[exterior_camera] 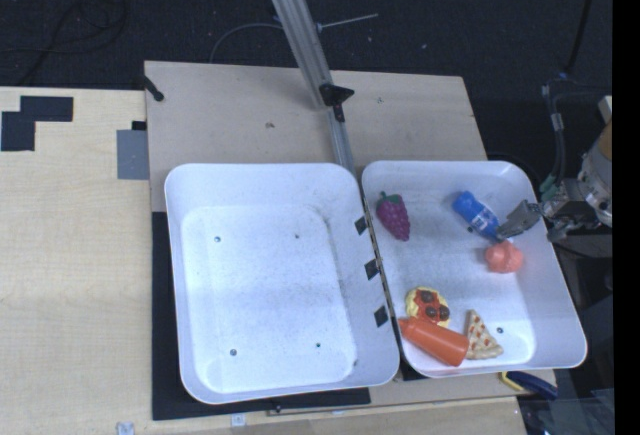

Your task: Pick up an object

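The right bin (445, 258) holds several toys. A purple bunch of grapes (393, 216) lies near its left wall. A blue bottle-like object (474, 211) lies toward the back right, and a pink-red lump (504, 257) sits just in front of it. At the front lie a round pizza toy (427, 304), an orange carrot (433, 341) and a pizza slice (482, 336). My gripper (522, 219) reaches in over the bin's right rim, low, right beside the blue object and just above the pink-red lump. Nothing shows held in it.
The left bin (262, 278) lies beside the right one, joined by black clips (370, 268). A slanted metal rail (305, 33) rises behind the bins. The arm's body (590, 193) hangs past the right bin's edge.
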Motion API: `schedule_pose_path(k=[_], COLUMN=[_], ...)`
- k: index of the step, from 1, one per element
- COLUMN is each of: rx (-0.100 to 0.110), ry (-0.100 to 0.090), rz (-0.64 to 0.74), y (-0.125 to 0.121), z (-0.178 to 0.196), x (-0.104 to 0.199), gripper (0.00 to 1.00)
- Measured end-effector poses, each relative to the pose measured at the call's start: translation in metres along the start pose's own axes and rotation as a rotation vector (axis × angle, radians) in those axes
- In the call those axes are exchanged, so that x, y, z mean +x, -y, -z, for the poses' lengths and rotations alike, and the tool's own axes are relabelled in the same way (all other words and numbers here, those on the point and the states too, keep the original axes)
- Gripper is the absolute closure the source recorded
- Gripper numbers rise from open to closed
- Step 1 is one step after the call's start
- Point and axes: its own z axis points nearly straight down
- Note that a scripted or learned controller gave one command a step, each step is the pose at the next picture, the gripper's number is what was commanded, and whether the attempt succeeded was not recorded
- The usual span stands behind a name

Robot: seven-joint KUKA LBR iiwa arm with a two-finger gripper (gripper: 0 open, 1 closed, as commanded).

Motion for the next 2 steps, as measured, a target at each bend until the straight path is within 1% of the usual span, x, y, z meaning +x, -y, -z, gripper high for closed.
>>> schedule_pose_path(k=[1, 2], rx=[0.003, 0.004], ry=[-0.001, -0.001], rz=[0.001, 0.001], y=[0.003, 0.001], z=[-0.043, -0.106], x=[0.004, 0.007], gripper=[0.0, 0.0])
